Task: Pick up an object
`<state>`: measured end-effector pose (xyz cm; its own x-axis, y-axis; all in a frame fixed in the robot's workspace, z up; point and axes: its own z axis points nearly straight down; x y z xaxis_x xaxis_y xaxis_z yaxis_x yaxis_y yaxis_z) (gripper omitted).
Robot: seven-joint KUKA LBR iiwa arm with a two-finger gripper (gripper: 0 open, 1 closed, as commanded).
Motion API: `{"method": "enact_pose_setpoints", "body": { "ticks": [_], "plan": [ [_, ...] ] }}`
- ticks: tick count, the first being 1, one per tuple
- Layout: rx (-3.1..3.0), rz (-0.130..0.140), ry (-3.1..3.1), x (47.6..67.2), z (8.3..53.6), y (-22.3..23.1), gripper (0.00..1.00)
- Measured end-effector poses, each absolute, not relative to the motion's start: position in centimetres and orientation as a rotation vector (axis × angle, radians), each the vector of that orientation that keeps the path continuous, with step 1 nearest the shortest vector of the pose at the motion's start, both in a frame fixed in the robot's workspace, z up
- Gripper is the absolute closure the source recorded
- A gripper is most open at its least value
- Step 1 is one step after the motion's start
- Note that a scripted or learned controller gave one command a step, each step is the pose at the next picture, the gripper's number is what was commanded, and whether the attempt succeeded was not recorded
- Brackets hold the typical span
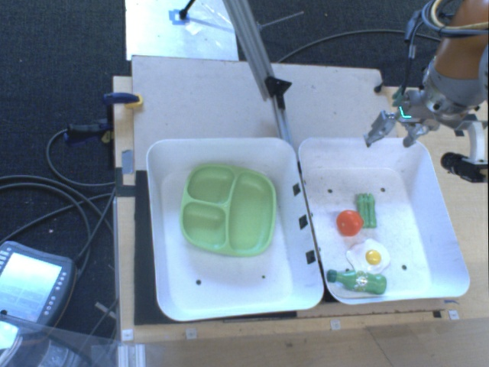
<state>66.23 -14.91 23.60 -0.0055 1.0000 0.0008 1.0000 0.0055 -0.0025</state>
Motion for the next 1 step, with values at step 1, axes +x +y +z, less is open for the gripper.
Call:
{"method": "enact_pose_setpoints", "body": {
  "ticks": [1],
  "plan": [
    [-2.214,-0.001,-2.231,66.31,23.84,-14.91,0.00]
  ]
}}
